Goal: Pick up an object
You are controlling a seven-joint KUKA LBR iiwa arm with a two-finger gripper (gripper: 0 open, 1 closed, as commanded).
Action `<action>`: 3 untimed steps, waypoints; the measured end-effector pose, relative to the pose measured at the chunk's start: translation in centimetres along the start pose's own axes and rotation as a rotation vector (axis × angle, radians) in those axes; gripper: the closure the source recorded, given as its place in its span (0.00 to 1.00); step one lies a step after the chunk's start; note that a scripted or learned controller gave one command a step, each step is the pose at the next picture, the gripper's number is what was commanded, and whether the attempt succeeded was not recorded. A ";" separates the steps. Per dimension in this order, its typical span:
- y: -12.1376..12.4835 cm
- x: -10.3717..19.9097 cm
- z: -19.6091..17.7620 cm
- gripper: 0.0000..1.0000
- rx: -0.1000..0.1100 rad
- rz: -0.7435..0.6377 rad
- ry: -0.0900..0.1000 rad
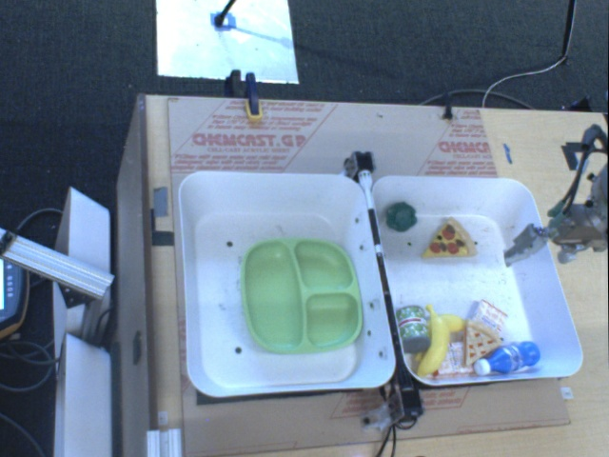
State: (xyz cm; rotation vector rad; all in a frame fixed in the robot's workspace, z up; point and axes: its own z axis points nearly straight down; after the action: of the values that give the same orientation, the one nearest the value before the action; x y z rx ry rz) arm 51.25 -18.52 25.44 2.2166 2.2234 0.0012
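The right bin (519, 194) holds several toys. A dark green lump (401, 216) lies at its back left, with a pizza slice (450, 241) just right of it. Along the front lie a small can (412, 322), a yellow banana (437, 340), a small white carton (489, 314), a second pizza slice (481, 336) and a blue bottle (509, 358). My gripper (524, 246) hangs over the bin's right side, apart from every toy and nearest the first pizza slice, with nothing seen in it.
The left bin (214, 198) holds a light green divided plate (302, 295). A black divider rail (378, 255) runs between the bins. Cables and arm parts (582, 184) crowd the right edge of the bench.
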 end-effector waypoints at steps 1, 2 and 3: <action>3.3 2.9 12.7 0.00 0.003 0.000 0.001; 8.3 6.1 17.0 0.00 0.001 0.000 0.001; 14.5 9.0 17.5 0.00 0.057 -0.002 0.000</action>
State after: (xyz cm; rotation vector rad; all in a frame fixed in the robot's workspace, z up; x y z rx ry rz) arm 65.76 -9.45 7.97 2.2425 2.2530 -0.0626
